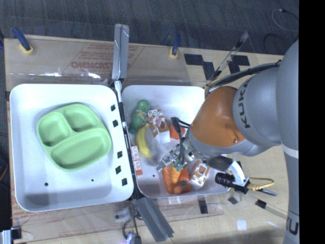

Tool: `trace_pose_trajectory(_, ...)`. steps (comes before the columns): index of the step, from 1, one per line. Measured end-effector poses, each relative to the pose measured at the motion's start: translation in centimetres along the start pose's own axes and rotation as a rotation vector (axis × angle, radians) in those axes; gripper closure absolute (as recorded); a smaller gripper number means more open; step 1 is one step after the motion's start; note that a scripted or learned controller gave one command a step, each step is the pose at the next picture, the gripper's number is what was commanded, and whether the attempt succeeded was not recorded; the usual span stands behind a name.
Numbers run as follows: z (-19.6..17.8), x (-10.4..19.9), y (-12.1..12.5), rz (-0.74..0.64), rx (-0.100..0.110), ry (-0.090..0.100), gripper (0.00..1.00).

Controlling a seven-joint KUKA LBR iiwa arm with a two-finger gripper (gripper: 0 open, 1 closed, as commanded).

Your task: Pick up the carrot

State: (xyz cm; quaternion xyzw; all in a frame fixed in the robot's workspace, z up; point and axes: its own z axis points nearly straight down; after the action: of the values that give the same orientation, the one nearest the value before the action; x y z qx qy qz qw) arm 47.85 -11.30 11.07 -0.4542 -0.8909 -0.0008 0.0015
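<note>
The long orange carrot [174, 179] lies in the right white plastic bin [152, 93], down near its 6 o'clock edge. The grey metal gripper [175, 160] sits right above the carrot, at about 12 o'clock from it, very close and maybe touching its top. I cannot tell how its tips are set, because they are small and mixed in with the things under them.

A small box with red and white print [199, 173] lies just beside the carrot at 3 o'clock. A yellow banana [143, 141] lies at 10 o'clock from the carrot, and a green round vegetable [140, 112] sits further up. Another small printed box [157, 122] lies next to the banana. The left white bin [20, 136] holds a green plate with three parts [75, 135].

I think things could go wrong here. The carrot is smooth and round, so it may slip out. The box is so close that it could get pinched too, or pushed against the bin wall. The carrot also sits near the wall, so there is little room to grab it
</note>
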Motion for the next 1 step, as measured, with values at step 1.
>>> trace_pose_trajectory(1,0.0,0.0,0.0,0.0,0.0,0.0,0.0)
